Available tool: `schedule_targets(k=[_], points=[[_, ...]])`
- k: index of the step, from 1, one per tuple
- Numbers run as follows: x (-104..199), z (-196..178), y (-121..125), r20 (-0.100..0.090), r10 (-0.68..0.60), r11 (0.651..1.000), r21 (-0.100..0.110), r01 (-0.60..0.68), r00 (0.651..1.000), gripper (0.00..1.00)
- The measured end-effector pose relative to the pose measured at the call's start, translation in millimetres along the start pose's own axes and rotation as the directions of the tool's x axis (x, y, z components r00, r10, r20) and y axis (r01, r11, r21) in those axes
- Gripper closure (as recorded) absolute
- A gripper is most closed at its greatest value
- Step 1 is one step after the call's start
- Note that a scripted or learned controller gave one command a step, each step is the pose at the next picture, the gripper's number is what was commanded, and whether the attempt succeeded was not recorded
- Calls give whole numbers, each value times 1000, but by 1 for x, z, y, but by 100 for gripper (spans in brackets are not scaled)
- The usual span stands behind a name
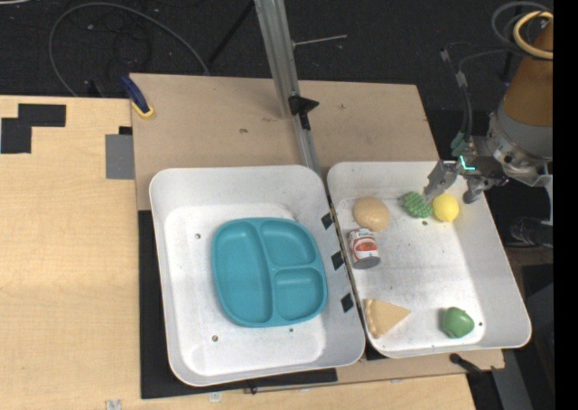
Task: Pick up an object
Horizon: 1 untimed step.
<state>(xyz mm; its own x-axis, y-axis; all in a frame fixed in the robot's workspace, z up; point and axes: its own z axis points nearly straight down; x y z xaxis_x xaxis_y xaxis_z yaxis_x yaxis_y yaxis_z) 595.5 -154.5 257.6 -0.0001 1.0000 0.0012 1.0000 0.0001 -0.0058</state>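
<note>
Two grey gripper [458,184] fingers stand spread apart, pinching nothing, just above a small yellow round lemon [445,209], with a green leafy piece [416,204] beside them.

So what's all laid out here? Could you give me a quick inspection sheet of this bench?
Surface: bench with left bin and right bin side by side.
Job's things: in the right bin, yellow lemon, green leafy piece, tan round item, small can, tan wedge, green pepper.
Clutter: teal divided tray in the left bin.
Grippers: gripper open, above the lemon, holding nothing.
Cables: dark loops behind the bench.
Surroundings: metal post; wooden table.
</note>
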Motion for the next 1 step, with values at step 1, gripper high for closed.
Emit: schedule_targets(k=[1], points=[[0, -2, 1, 1, 0, 1000, -3, 0, 1000, 0]])
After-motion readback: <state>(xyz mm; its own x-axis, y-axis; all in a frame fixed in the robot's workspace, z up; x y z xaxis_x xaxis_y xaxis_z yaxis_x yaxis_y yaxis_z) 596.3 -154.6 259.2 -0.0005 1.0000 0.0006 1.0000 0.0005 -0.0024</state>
